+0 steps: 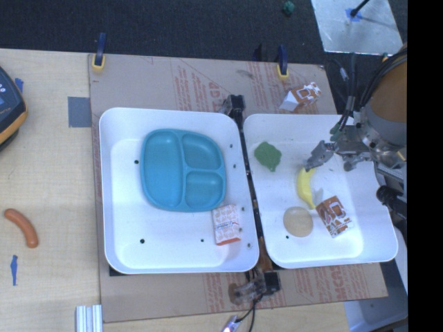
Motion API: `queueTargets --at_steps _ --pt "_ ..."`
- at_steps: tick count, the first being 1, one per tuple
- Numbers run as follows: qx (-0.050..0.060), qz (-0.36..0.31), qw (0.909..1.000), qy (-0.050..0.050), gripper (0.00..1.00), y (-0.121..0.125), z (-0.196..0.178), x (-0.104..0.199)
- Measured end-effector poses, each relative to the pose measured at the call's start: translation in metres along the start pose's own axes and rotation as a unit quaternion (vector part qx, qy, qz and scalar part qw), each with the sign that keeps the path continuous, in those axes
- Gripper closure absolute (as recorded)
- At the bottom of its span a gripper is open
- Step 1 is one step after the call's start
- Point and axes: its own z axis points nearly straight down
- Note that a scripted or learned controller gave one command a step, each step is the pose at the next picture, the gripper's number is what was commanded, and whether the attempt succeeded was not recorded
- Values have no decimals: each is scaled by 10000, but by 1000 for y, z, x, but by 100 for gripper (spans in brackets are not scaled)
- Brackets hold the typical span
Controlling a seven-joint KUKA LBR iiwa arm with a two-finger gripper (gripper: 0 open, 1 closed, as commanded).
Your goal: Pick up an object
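The right bin (360, 251) holds a green lump (267, 155), a yellow banana (306, 187), a pale round piece (298, 222) and a brown-and-white packet (333, 215). My gripper (333, 160) hovers over this bin's upper middle, just above and to the right of the banana's top end. Its two fingers are spread apart, open, with nothing between them. One fingertip (313, 163) points down-left toward the banana without clearly touching it. The grey wrist and orange band come in from the right edge.
In the left bin (121, 247) lie a blue divided plate (183, 169) and a small packet (226, 224). Another packet (301, 97) lies on the cardboard behind the right bin. On the bench at far left are a sausage (22, 227) and a dark device (7, 106).
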Motion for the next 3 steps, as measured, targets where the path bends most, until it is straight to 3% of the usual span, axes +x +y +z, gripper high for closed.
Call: queueTargets --at_steps 1,2,3 --pt "10 -6 10000 -5 0 27 126 -1" --pt "7 -20 10000 -16 100 28 115 -2" --pt "-17 2 10000 7 100 66 24 76"
